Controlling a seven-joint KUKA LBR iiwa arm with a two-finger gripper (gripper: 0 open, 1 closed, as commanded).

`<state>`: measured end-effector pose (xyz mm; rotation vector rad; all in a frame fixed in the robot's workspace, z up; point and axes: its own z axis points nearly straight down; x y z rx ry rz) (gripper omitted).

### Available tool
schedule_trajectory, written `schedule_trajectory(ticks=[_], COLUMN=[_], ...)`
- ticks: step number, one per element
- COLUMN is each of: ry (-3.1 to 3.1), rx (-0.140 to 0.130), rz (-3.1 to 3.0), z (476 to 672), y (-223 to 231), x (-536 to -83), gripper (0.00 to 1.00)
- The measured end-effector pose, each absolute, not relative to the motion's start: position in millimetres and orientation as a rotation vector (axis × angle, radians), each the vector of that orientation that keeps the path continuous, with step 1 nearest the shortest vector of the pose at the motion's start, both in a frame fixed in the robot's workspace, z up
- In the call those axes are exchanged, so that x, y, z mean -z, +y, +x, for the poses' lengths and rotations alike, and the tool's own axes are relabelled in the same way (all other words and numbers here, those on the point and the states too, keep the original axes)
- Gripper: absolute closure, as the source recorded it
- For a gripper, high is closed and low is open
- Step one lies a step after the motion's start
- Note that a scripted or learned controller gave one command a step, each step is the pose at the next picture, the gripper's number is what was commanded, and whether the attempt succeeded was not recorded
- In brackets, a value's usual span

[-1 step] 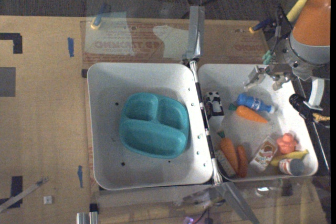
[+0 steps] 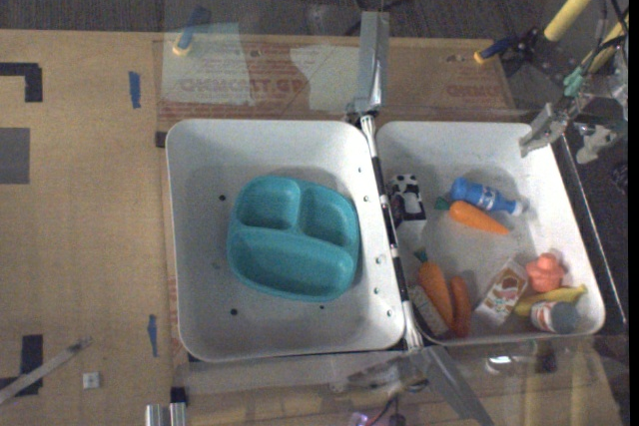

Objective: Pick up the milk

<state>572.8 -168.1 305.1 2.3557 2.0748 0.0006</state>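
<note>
Two white bins [image 2: 190, 214] sit mid-frame, the black-and-white milk carton [image 2: 406, 198] against the right bin's left wall, its label unreadable, and the gripper [image 2: 544, 127] at upper right, its grip impossible to tell.
</note>
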Motion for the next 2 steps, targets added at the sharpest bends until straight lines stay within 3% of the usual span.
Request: schedule_trajectory(ticks=[1, 2], ry=[2.089, 2.257], rx=[0.001, -0.011], rz=[2.347, 2.177], z=[513.1, 482.8], y=[-180, -172], x=[-188, -89], gripper=[0.0, 0.0])
